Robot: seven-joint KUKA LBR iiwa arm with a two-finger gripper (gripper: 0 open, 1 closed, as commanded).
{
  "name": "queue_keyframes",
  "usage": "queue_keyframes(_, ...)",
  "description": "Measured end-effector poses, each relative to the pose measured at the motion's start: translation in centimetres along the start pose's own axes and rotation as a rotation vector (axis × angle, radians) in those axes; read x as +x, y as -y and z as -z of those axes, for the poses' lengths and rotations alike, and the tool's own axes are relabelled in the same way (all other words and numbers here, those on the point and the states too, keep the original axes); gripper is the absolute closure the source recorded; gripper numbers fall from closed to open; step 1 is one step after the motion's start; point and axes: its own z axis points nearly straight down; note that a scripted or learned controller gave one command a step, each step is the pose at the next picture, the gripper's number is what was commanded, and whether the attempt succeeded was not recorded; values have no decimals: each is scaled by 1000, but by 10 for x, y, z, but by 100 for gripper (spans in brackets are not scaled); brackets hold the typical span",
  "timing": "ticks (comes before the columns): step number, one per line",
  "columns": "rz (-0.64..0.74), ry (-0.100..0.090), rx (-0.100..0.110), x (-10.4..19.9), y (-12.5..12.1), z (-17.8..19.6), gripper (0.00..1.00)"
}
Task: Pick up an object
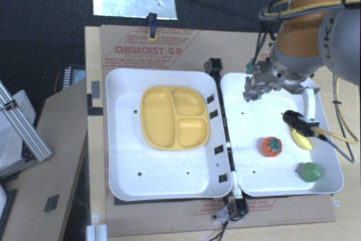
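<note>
i am hovering my gripper [252, 92] over the far-left part of the right bin [248, 178], grasping nothing i can see; whether it is released or clenched, i cannot tell. the tomato [271, 146] is lying nearer the camera and slightly rightward, well apart.

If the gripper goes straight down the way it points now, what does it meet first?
Probably bare floor of the right bin. The gripper hangs over its upper left part, apart from the tomato; depth is unclear.
</note>
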Motion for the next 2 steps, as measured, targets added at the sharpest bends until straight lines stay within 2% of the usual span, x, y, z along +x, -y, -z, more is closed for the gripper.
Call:
queue_keyframes(1,0,0,-1,53,12,7,100)
queue_keyframes(2,1,-1,1,107,35,-4,100)
